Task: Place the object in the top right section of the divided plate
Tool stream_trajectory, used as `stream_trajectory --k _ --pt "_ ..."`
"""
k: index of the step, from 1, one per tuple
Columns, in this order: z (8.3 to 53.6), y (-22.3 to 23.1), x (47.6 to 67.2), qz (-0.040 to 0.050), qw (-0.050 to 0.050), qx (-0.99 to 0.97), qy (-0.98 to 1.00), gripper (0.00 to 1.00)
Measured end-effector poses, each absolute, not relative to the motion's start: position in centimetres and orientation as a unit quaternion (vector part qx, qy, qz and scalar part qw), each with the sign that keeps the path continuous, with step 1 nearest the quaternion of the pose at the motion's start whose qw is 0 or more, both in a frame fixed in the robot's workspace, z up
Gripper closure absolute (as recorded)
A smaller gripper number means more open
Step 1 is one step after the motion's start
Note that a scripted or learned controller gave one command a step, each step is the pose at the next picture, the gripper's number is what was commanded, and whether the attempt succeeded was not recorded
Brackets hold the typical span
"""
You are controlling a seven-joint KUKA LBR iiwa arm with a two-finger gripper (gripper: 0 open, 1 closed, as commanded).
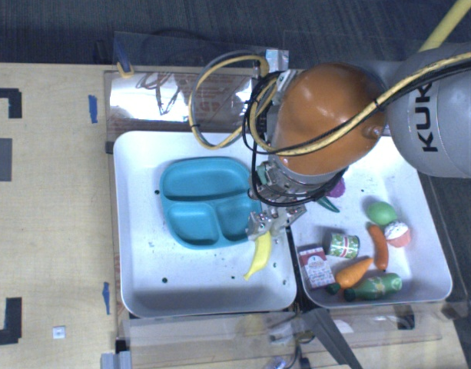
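The gripper (270, 223) hangs over the left bin (135, 275), just right of the blue divided plate (208, 202). A yellow banana (259, 257) sits at its tips, apparently clamped at the upper end, drooping toward the bin floor beside the plate's near right corner.

Robot lab: KUKA arm (439, 121), bench bins (135, 283).

The arm's orange wrist (323, 118) covers the divided plate's (208, 200) right edge and a purple item (336, 184); the gripper (270, 220) fingers are too small to resolve against the banana (259, 255).
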State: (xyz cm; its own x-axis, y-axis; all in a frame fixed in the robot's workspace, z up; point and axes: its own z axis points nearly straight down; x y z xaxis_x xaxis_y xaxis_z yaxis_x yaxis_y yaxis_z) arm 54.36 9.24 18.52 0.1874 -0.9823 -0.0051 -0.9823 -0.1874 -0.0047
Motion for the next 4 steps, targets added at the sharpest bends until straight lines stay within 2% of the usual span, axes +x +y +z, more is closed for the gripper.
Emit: stream_trajectory --k 1,2,3,4 --pt "23.3 4.4 51.7 -0.0013 0.003 -0.745 0.667 1.0" --pt "18.5 7.9 52.1 0.0016 0.001 -0.824 0.567 1.0" --pt "18.5 8.0 56.4 0.0003 0.003 -0.913 0.408 1.0" --pt "27.0 18.0 58.5 -0.0014 0.005 -0.915 0.403 1.0"
